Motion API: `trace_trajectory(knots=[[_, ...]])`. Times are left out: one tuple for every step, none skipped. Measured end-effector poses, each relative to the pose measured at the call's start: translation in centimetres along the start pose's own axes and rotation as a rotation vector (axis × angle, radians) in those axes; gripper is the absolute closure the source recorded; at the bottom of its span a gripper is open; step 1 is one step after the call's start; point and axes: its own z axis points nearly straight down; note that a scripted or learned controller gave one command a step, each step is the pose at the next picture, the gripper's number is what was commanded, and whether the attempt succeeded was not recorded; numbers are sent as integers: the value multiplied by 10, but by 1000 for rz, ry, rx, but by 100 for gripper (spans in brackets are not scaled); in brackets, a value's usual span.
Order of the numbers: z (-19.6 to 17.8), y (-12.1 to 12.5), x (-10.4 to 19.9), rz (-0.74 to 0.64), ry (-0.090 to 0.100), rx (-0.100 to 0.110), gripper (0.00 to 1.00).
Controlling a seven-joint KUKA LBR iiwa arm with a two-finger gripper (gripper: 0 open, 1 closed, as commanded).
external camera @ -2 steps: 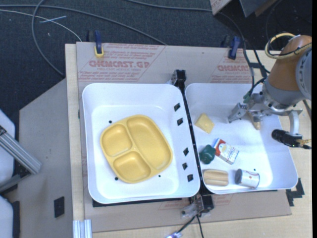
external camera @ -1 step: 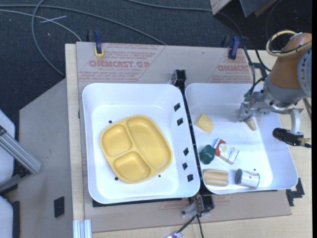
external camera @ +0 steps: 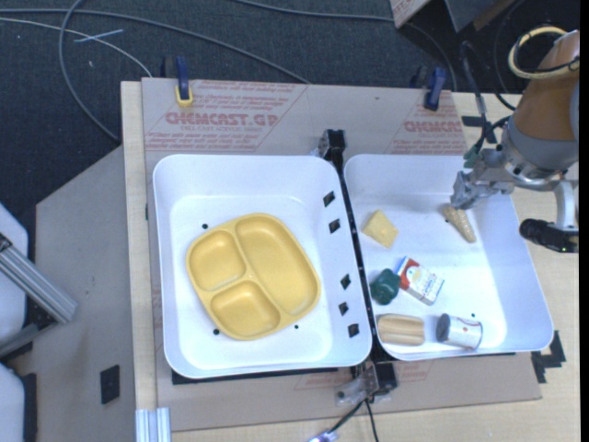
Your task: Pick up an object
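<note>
The gripper (external camera: 467, 194) hangs over the right bin (external camera: 520, 274), directly above a tan wedge (external camera: 460, 223) whose long axis slants toward the lower right; whether the jaws are apart, I cannot tell.

Grey arm (external camera: 538, 141) (orange band above), metal hand (external camera: 467, 194).

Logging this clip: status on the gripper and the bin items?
Gripper low in right bin, jaws' state unclear. Tan wedge-shaped piece directly under it, still on bin floor. Nothing crowding it; other items sit nearer the front.
</note>
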Motion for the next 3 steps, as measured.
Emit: trace_trajectory(knots=[[-60, -4, -7, 2, -1, -1, 100], [-124, -4, -4, 0, -1, -3, 100], [-129, -8, 49, -2, 2, 5, 100]])
